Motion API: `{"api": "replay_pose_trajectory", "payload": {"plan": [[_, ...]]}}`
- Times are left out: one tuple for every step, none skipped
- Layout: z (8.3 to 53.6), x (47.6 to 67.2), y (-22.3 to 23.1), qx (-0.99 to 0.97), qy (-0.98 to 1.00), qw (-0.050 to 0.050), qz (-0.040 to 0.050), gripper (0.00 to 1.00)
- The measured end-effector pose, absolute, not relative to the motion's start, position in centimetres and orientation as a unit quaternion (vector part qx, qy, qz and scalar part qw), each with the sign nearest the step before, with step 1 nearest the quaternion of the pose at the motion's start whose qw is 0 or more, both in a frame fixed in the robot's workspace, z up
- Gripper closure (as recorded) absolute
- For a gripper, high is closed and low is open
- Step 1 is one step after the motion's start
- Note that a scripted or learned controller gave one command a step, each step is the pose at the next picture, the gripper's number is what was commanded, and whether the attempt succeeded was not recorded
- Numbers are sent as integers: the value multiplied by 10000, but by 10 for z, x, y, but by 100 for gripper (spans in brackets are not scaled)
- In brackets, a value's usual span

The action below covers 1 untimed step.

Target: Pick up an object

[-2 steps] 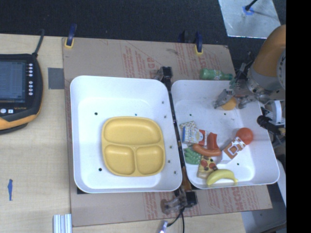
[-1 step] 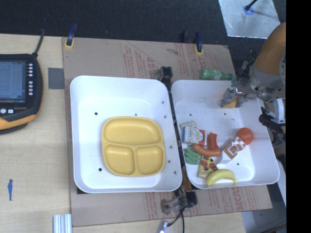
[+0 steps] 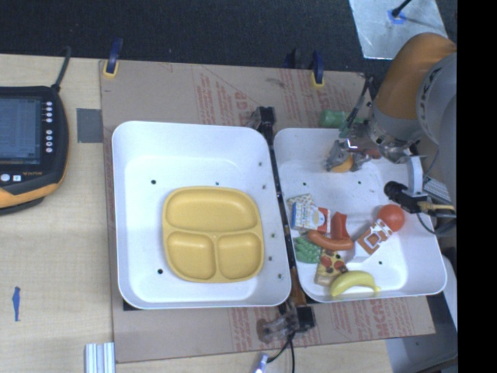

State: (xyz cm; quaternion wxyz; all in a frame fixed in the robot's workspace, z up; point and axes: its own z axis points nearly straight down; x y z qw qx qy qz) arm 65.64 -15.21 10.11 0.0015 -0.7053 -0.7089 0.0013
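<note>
Banana [image 3: 354, 284] sits at the near edge of the right bin [image 3: 423, 274], pizza slice [image 3: 331, 264] just behind it, touching or nearly so. Hot dog [image 3: 329, 241], red pepper [image 3: 340, 224] and a small carton [image 3: 304, 210] cluster mid-bin; a red-white packet [image 3: 375, 238] and tomato [image 3: 392, 217] lie to their right. Green item [image 3: 334, 118] rests on the cardboard just outside the bin's far rim. Left bin [image 3: 136, 208] holds a yellow divided tray [image 3: 213, 233]. Teach pendant [image 3: 27, 146] at far left on the bench. Gripper [image 3: 342, 155] is down at the right bin's far end, something orange-yellow at its tips; grip state: cannot tell.
</note>
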Motion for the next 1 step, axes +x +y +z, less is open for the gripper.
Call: {"api": "replay_pose_trajectory", "payload": {"plan": [[193,657,-88,-7057,-7085,6,-1,100]]}}
